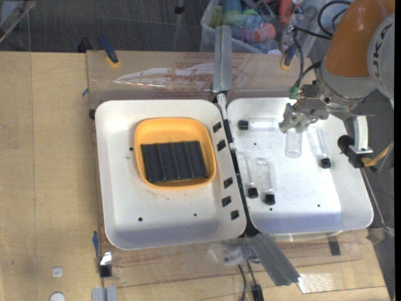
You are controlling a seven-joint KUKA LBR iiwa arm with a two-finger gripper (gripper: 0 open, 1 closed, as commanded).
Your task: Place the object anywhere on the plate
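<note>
An orange plate (175,129) lies in the left bin (125,193), and a dark ridged block (174,161) rests on it. Several clear tubes with black caps lie in the right bin (313,209). One clear tube (292,145) sits directly under my gripper (298,119), which hovers over the back of the right bin. Whether the gripper touches that tube is unclear. Another tube (258,124) lies to its left, and one more tube (321,144) to its right.
Two more capped tubes (258,179) lie near the divider (229,162) between the bins. A clear tub of colourful toys (257,8) stands behind the bins. The arm's orange band (360,36) looms over the right bin's back right corner.
</note>
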